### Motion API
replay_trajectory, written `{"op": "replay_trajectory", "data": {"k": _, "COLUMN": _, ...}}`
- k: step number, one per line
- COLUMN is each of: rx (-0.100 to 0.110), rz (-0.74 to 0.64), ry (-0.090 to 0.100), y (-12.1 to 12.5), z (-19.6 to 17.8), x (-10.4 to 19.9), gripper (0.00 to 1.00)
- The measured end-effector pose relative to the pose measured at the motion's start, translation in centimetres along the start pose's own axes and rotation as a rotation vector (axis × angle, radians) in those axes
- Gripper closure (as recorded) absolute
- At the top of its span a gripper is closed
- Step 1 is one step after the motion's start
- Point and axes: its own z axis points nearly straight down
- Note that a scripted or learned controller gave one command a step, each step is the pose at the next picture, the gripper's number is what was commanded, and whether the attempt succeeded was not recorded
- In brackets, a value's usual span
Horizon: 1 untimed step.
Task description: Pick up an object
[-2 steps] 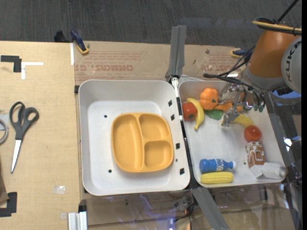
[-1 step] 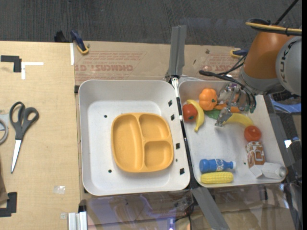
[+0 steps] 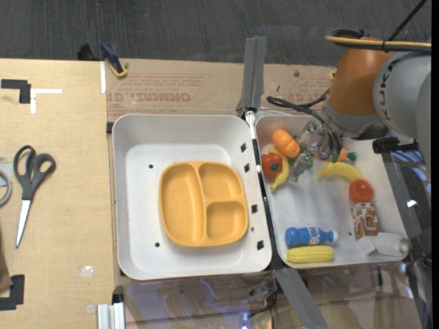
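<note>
Nearest the camera, a corn cob (image 3: 309,254) lay in the right bin (image 3: 322,204) with a blue bottle (image 3: 310,236) just behind it. In the left bin (image 3: 134,184) sat a yellow divided plate (image 3: 204,203). Farther back, a banana (image 3: 339,171) lay near the gripper (image 3: 302,162), which hung low beside an orange carrot (image 3: 285,142) and a red tomato (image 3: 271,164). Whether it gripped anything, I could not tell.

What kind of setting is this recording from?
Likely a robotics lab bench set up for grasping trials: a robot arm reaches over two white bins, one filled with toy food, and scissors lie on the wooden worktop.
</note>
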Motion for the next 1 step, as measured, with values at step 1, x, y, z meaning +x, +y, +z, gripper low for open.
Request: {"op": "replay_trajectory", "data": {"k": 1, "rx": -0.004, "rz": 0.158, "ry": 0.001, "y": 1.21, "z": -0.04, "x": 1.14, "gripper": 0.0}}
